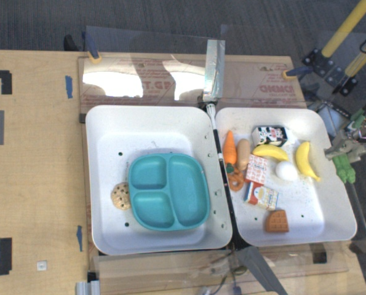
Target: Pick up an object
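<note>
I'm scanning left to right: left bin [103, 121] carries a teal divided plate [168, 191] with a cookie [120, 195] touching its 9 o'clock edge. The right bin [330, 223] holds the clutter: carrot [230, 148], small cartons [257, 169], a white egg [286, 172], two bananas [306, 160], a brown cracker [277, 221] at 6 o'clock. Gripper [346, 146] sits at the bin's 3 o'clock rim; whether it's apart or together, I cannot tell. I'd go for the cracker: isolated, so come straight down with clearance on both sides.

glossy teal plastic tray [168, 190], matt white bins [103, 128]
</note>
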Motion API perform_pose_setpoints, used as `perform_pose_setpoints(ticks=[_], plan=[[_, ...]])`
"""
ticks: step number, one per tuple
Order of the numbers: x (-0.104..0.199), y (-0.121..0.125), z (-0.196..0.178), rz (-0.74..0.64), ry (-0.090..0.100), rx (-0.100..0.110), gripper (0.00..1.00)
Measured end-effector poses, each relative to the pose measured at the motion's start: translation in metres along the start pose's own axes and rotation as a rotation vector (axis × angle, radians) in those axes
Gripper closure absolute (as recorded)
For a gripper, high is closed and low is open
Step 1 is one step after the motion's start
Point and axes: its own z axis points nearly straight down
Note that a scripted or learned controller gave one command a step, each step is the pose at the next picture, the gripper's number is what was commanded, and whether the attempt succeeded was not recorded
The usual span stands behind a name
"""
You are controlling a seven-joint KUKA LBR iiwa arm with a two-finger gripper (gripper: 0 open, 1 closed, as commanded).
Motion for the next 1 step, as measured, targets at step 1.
perform_pose_setpoints(ticks=[1], plan=[[-0.0070,0.0264,-0.1019,-0.436,0.001,0.005,1.00]])
